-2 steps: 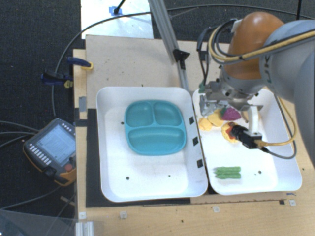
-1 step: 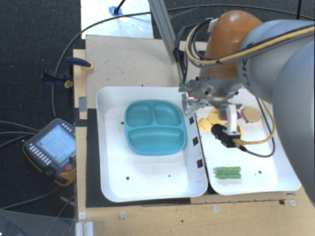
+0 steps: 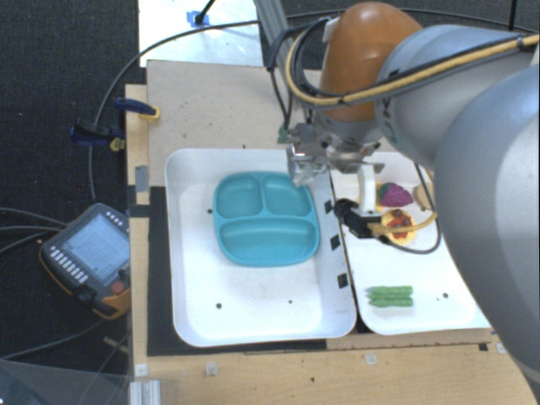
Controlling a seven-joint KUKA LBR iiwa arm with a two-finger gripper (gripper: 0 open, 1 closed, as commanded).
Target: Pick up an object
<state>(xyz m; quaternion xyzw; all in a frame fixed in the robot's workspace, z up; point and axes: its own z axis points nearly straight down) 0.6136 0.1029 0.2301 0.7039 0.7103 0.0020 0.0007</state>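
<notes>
The gripper (image 3: 305,169) hangs low over the divided blue plate (image 3: 266,220), at the plate's 1 o'clock corner beside the wall between the bins, likely lined up to catch its raised rim; whether the pincer is open or closed I cannot tell. The plate lies flat in the left bin (image 3: 194,310). In the right bin (image 3: 447,315) a green pod (image 3: 390,295) lies at 6 o'clock, a purple piece (image 3: 395,195) and a yellow-red toy (image 3: 398,223) higher up
</notes>
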